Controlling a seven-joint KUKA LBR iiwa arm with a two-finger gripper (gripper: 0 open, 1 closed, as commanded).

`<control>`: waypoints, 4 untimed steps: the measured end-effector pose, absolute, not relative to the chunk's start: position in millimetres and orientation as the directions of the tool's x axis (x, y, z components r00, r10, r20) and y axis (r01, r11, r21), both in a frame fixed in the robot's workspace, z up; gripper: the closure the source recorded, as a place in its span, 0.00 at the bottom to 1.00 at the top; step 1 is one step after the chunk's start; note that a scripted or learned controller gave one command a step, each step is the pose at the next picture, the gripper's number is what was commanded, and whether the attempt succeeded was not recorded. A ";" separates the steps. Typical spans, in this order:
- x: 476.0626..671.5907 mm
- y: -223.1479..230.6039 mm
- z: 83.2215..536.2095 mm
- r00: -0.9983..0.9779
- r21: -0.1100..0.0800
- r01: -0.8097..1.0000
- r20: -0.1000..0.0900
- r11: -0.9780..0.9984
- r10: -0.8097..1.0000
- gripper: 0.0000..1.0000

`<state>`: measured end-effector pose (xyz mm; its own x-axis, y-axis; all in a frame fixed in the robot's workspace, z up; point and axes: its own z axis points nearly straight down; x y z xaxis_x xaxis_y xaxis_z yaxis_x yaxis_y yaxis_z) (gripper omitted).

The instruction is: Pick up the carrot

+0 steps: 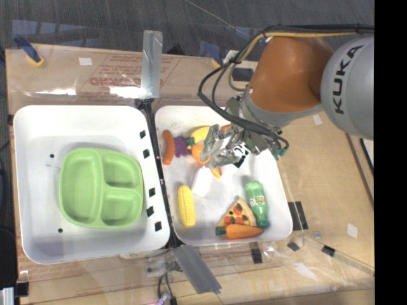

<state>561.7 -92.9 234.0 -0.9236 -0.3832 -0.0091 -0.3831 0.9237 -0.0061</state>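
The tool (219, 152) hangs low in the right bin (280, 189); I cannot tell its state. The carrot (241, 231) lies well below it, at the near wall, touching the pizza slice (237, 215). It looks light, stiff, smooth plastic; best gripped across its thick middle.

The single camera is fixed above the bench (318, 189) and looks down on it at a slant, not straight from the top. The far edge of the bench and a strip of dark floor (95, 5) lie at the top of the picture, the near edge at the bottom. The view is rather close: the left bin (32, 126) and the right bin (280, 224) together take most of the width. The arm (299, 75) enters from the right side and appears large, because it is nearer to the lens than the bins.
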 end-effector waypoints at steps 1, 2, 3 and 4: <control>575.1 -53.5 244.7 -0.680 -0.002 -0.733 -0.003 0.680 -0.733 1.00; 589.8 -37.7 245.7 -0.416 -0.002 -0.909 -0.002 0.416 -0.909 1.00; 563.1 -66.5 222.4 -0.022 0.002 -1.000 -0.001 0.022 -1.000 1.00; 520.5 5.0 206.3 0.251 0.005 -0.968 -0.003 -0.251 -0.968 1.00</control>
<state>520.5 5.0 206.3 0.2512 -0.9679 -0.0028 -0.9679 -0.2512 0.0045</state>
